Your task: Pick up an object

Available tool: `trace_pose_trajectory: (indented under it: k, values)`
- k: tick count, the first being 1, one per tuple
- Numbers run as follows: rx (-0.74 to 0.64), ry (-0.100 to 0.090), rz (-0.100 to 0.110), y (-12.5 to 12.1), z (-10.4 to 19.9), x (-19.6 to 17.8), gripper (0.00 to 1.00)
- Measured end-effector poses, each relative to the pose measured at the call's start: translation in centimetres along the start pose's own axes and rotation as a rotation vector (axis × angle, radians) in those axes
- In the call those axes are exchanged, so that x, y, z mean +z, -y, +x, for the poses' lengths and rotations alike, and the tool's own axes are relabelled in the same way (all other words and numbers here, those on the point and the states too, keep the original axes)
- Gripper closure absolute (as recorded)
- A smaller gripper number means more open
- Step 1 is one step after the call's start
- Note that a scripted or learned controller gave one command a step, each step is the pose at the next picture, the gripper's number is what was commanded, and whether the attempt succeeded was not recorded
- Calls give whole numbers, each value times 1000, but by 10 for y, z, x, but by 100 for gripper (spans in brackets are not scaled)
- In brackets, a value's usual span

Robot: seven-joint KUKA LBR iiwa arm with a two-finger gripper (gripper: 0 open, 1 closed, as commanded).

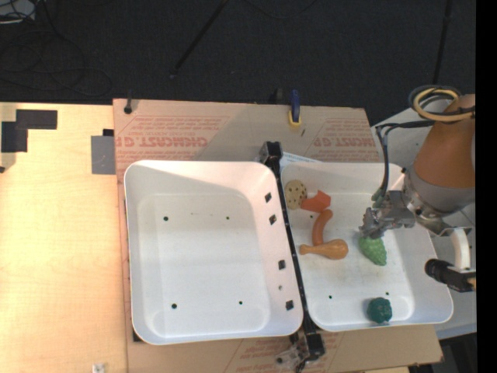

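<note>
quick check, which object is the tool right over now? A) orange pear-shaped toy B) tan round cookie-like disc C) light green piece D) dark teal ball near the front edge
C: the tool sits directly above the light green piece in the right bin, while the teal ball, the tan disc and the orange pear-shaped toy all lie apart from it.

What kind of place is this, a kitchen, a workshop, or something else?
Probably a robotics lab test bench, not a kitchen. A robot arm reaches over two white bins set on cardboard, one holding small toy-like items such as a green object, with loose cables behind.
</note>
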State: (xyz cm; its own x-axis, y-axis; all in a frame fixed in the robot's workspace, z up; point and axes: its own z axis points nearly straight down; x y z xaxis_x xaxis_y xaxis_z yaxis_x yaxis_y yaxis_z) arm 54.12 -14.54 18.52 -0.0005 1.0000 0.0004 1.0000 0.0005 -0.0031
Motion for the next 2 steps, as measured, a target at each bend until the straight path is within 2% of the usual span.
trace_pose_trajectory:
  k: [2]
  values:
    - [1,0,2,0,-2,-19,100]
